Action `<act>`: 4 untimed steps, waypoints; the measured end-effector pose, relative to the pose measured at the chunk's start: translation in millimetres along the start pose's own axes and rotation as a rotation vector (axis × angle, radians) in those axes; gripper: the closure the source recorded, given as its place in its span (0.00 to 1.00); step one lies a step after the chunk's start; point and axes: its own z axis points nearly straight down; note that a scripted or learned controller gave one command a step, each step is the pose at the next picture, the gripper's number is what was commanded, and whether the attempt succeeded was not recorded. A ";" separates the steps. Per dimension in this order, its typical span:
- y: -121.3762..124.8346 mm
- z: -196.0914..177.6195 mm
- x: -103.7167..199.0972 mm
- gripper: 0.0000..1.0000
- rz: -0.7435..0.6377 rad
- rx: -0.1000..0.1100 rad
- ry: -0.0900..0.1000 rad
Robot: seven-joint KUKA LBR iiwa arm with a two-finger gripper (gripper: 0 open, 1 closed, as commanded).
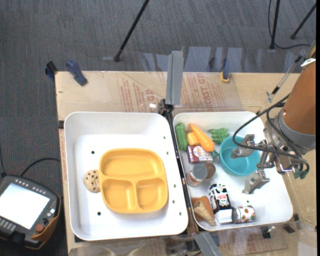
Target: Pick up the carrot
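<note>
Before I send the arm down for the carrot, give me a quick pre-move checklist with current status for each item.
1. Carrot located: ok, it lies in the right bin, toward its upper left.
2. Carrot free on top: ok, nothing covers it.
3. Clearance around it: not ok, a yellow piece and the green cucumber crowd its left side, a green leafy item sits to its right, and a small box lies just below.
4. Gripper lined up over the carrot: not ok, it sits by the blue bowl, right of the carrot.
5. Gripper carrying nothing: ok, nothing shows between its fingers.
6. Fingers open: ok, spread apart.
</note>
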 end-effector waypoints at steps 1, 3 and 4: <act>13.1 163.3 -70.8 0.00 0.055 -0.003 0.015; 6.5 178.5 -141.3 1.00 0.279 0.003 -0.009; 21.3 75.4 -155.2 1.00 0.375 -0.002 -0.017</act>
